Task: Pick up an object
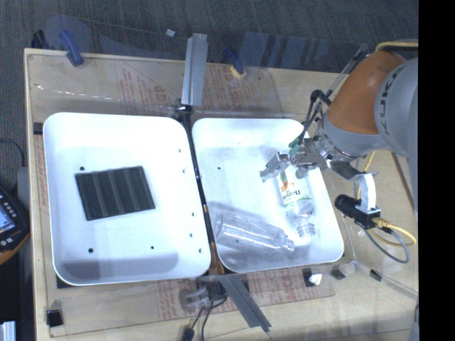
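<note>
In the right bin [234, 141], a small clear bottle [297, 203] with a white, orange and green label lies near the right wall, its cap toward the front. A larger clear plastic bottle [250, 233] lies on its side along the bin's front. My gripper [288, 163] hangs over the upper end of the small bottle, close to it; nothing shows as lifted. A dark ridged rectangular pad [114, 192] lies flat in the left bin [106, 130].
The arm's orange band and grey wrist [362, 105] lean in over the right bin's right wall. A metal bar [194, 69] stands behind the seam between the bins, with blue clamps [71, 48] at the bench's back edge.
</note>
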{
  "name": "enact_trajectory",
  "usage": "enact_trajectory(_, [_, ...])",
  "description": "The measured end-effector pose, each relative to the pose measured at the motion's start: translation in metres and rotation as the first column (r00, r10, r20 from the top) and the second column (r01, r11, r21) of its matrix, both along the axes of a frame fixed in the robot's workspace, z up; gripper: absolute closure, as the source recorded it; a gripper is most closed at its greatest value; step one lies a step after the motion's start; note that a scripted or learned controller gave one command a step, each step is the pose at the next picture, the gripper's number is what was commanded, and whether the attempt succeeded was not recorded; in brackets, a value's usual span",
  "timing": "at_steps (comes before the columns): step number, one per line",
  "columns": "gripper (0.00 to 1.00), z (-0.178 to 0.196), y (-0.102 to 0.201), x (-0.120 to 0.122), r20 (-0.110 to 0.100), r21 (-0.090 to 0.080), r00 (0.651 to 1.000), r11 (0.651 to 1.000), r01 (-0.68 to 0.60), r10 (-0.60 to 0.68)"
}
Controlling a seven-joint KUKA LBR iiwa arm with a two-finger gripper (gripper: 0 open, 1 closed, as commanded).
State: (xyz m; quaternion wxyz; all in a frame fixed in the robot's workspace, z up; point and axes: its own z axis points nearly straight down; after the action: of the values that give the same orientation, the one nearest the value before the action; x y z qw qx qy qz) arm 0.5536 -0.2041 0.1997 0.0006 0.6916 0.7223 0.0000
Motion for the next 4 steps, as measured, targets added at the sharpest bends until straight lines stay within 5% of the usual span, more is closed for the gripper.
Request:
enact_trajectory(1, [0.00, -0.0295, -0.0046, 0.0056, -0.005, 0.003, 0.999, 0.999, -0.034, 0.034])
enact_trajectory(4, [0.00, -0.0295, -0.0047, 0.0056, -0.005, 0.003, 0.999, 0.999, -0.033, 0.033])
